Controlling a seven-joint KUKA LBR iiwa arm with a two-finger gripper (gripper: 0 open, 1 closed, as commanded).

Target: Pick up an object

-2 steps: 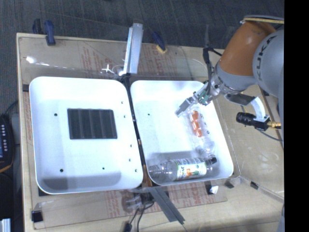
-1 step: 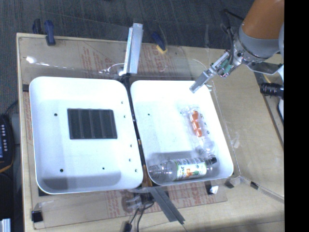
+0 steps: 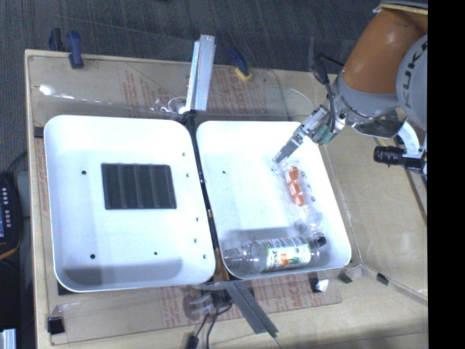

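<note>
end effector (image 3: 285,153) hovers over the right bin (image 3: 240,166), can't tell its state. nothing lifted: small bottle (image 3: 298,195) just below it, big bottle (image 3: 272,256) along the bin's near edge. grasp and lift remain.

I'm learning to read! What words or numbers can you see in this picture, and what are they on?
No text here is sharp enough to read.
Bottle label: green and orange print, too blurred.
Small clear bottle: orange markings, no readable letters.
Bench board: faint red print, too blurred.
Arm: part of a dark letter, cut off.
</note>
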